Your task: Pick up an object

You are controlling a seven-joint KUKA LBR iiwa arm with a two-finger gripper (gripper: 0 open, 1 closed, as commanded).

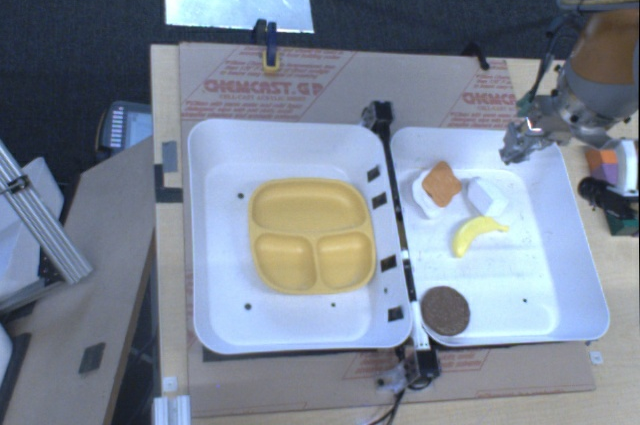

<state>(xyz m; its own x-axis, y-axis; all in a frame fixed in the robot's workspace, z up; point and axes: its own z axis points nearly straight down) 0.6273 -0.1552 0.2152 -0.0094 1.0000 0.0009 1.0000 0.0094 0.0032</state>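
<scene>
Nothing is picked up yet. The hand [520,141] hovers over the far edge of the right bin [570,243]; I cannot tell its state. The banana [478,233], orange block [441,183], white block [486,196] and brown disc [445,310] lie untouched inside; reaching, gripping and lifting remain.

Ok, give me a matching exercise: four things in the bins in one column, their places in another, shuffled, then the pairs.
Things:
1. yellow tray
2. banana
3. brown disc
4. orange piece

Places:
A. near corner of the right bin, by the divider
B. middle of the left bin
C. right bin, on a white piece
D. right bin, centre, below the white block

Pairs: 1-B, 2-D, 3-A, 4-C
</scene>
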